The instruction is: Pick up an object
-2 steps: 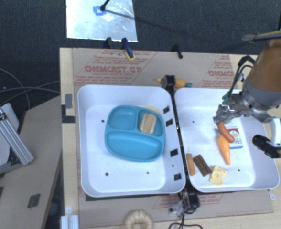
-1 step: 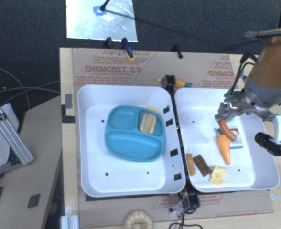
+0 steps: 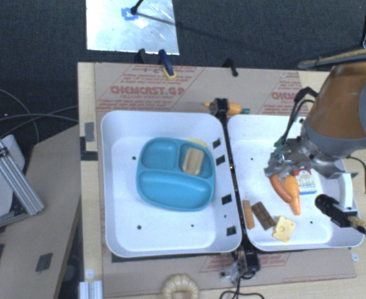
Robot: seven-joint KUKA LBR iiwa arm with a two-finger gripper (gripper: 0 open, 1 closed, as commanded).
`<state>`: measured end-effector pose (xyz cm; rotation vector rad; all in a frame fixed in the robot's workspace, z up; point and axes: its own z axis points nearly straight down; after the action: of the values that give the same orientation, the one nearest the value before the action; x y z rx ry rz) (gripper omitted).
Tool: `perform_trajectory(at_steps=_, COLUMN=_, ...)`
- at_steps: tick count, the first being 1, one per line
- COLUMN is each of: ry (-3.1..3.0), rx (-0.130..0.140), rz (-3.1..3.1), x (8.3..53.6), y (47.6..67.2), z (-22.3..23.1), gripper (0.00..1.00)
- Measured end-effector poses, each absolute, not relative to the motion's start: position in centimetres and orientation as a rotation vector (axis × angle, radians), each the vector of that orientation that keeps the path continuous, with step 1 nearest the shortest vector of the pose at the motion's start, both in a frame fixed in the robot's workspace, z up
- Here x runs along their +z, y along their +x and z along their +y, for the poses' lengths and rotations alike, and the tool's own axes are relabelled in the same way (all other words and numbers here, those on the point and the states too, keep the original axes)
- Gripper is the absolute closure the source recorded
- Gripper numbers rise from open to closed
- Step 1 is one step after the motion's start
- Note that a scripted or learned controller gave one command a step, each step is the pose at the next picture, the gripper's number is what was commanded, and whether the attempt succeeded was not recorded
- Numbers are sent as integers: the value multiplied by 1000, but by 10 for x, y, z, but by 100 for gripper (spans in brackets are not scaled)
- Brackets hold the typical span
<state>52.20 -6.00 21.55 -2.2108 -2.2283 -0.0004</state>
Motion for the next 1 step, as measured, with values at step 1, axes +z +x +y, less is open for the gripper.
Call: perform_trajectory(at_steps=1, ry=-2215, rx=-1, rz=-2229, x=215, y=520, z=-56, gripper=100)
